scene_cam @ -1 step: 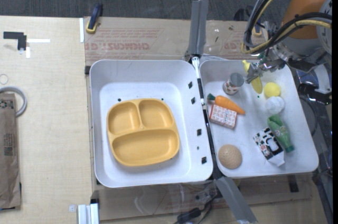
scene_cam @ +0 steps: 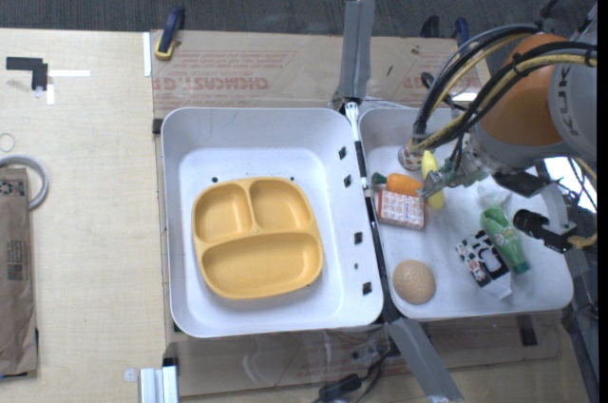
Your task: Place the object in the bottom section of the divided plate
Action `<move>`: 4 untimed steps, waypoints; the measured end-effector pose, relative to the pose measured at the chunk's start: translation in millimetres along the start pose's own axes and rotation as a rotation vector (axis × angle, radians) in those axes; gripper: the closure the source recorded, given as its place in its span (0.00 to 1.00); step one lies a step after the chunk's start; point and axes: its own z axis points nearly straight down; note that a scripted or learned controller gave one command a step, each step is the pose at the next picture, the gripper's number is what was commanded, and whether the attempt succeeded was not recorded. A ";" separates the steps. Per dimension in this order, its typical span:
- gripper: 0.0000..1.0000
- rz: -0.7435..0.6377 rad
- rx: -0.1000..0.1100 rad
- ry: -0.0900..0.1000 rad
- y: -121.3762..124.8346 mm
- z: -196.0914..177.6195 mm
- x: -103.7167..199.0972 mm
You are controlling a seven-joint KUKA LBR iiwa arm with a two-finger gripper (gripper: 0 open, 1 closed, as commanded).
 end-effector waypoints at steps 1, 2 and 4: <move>0.00 -0.001 0.028 0.018 -7.8 12.5 5.5; 0.00 -0.151 0.026 0.020 57.5 -45.7 -82.4; 0.00 -0.357 0.026 0.023 36.6 -254.0 -137.3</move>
